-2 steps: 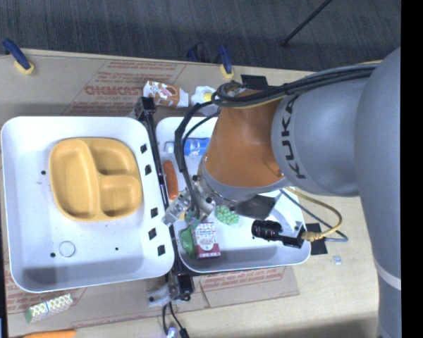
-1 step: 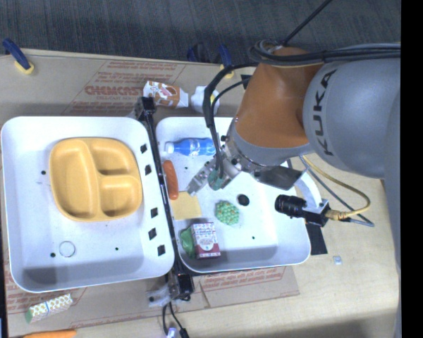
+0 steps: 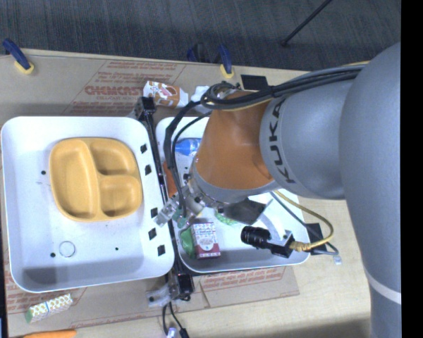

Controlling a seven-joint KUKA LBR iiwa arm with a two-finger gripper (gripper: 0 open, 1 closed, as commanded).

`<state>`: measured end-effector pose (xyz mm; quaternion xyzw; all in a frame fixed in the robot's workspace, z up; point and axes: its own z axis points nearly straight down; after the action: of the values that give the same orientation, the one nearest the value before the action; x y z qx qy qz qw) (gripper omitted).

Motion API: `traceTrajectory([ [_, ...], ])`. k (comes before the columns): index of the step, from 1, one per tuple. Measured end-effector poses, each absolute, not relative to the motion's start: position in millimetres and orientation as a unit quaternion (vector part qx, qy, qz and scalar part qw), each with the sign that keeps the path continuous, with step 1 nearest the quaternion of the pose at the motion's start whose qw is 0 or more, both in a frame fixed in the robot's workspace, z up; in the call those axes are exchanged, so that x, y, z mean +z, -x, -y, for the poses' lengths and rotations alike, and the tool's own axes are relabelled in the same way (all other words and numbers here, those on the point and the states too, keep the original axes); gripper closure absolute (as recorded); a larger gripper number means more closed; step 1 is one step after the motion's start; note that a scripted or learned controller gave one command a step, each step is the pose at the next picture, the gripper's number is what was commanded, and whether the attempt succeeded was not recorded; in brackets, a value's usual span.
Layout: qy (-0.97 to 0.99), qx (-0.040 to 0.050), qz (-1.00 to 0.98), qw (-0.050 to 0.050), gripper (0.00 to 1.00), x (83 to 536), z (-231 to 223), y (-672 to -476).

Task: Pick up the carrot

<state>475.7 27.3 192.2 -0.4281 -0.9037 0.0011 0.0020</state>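
1. The two bins (image 3: 14, 189) are white.
2. The plate (image 3: 95, 177) in the left bin is yellow.
3. The arm (image 3: 324, 132) is grey with an orange band (image 3: 233, 146).
4. The small box (image 3: 206, 240) is red, white and green.
5. The bench (image 3: 106, 83) is tan with red writing.

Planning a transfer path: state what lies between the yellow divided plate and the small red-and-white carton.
Camera view: bare floor of the white left bin, then the bins' adjoining rims carrying small black tabs.
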Motion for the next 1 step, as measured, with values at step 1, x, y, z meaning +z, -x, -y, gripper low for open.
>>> traceTrajectory([
  [1, 0.472, 0.0004, 0.881, 0.001, 1.0, 257.4, 27.6, -481.0],
])
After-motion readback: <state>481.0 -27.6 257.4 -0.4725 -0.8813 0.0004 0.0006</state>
